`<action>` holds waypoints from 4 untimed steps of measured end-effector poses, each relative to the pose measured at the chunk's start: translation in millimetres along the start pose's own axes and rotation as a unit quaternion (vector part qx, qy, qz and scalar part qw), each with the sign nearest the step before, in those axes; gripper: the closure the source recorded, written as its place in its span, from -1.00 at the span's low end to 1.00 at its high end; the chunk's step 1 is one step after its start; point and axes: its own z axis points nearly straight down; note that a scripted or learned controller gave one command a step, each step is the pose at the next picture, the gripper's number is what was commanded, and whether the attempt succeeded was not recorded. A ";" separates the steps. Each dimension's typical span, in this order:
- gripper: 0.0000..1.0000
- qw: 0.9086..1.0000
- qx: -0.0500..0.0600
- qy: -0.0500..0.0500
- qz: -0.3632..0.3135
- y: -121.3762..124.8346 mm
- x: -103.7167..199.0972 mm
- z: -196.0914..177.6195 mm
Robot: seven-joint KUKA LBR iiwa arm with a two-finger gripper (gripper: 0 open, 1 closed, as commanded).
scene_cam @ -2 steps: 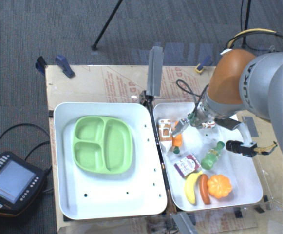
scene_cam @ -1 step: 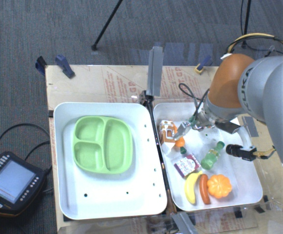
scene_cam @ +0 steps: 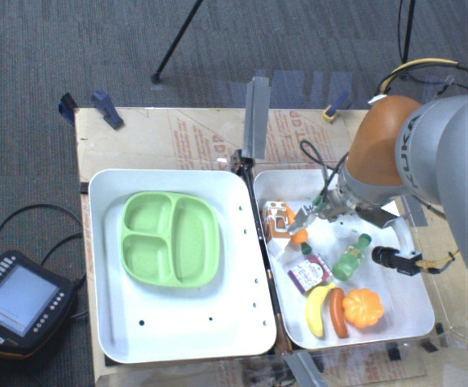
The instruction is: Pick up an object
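Two white bins sit side by side on the table (scene_cam: 177,139). Left bin (scene_cam: 137,333): one green divided plate (scene_cam: 171,239), with bare floor along the near and right edges. Right bin (scene_cam: 407,313): arm's gripper (scene_cam: 308,214) at the upper left, finger spread cannot be told; below it, orange carton (scene_cam: 277,218), green bottle (scene_cam: 351,258), purple packet (scene_cam: 308,274), orange pumpkin (scene_cam: 362,308), banana (scene_cam: 317,309), sausage (scene_cam: 338,312).

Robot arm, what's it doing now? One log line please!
gripper over right bin | beside small orange toy | grasp: unclear | green plate in left bin
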 end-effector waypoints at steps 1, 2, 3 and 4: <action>-1.00 1.000 0.000 -0.002 0.011 -1.7 2.3 -0.4; -1.00 1.000 0.005 0.002 0.008 2.6 -1.2 1.0; -1.00 1.000 0.005 0.002 0.008 2.5 -1.4 1.1; -1.00 0.999 0.001 0.002 0.037 -6.6 1.1 1.1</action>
